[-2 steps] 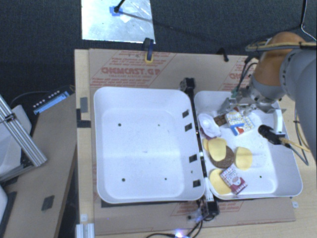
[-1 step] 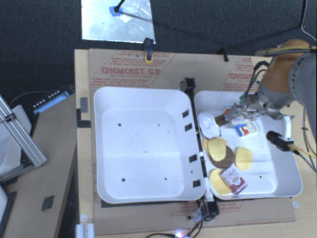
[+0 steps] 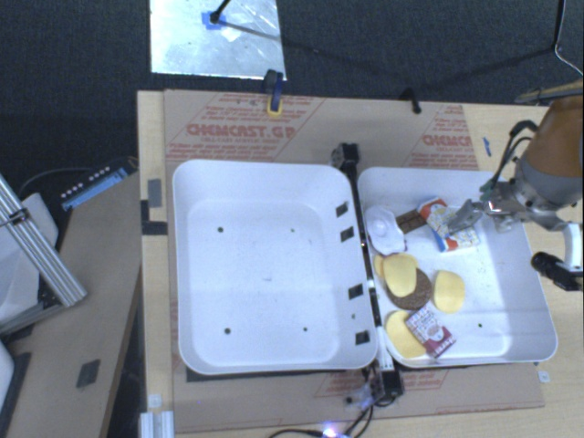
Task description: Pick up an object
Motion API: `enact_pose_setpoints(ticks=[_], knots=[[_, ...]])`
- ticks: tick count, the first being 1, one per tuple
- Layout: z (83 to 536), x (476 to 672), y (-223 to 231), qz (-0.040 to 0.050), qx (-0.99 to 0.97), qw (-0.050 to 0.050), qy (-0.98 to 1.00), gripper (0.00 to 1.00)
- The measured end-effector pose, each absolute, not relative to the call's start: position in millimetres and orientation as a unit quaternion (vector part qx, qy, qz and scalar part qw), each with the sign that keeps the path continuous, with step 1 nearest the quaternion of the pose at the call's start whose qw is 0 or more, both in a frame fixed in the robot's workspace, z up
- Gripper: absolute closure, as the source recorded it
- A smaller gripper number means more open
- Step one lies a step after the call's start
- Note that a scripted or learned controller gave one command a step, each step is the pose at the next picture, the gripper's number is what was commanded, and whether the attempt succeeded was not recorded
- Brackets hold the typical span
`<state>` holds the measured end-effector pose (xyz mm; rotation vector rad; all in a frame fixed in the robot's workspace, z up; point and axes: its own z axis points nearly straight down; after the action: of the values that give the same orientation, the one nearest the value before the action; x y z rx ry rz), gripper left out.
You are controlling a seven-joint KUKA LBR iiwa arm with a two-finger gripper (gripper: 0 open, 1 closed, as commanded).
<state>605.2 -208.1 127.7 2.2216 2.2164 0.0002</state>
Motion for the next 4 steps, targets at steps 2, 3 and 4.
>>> enact_pose_setpoints(ticks=[2,3,4], knots=[[87.8,672.1,-181.1,0.0029,0.704,0.004,0.71,0.0],[88.6,625.1,-207.4,0.0027,0.707,0.004,0.707,0.0],[98.3,626.6,-207.1,0.0025,0.706,0.005,0.708,1.0]])
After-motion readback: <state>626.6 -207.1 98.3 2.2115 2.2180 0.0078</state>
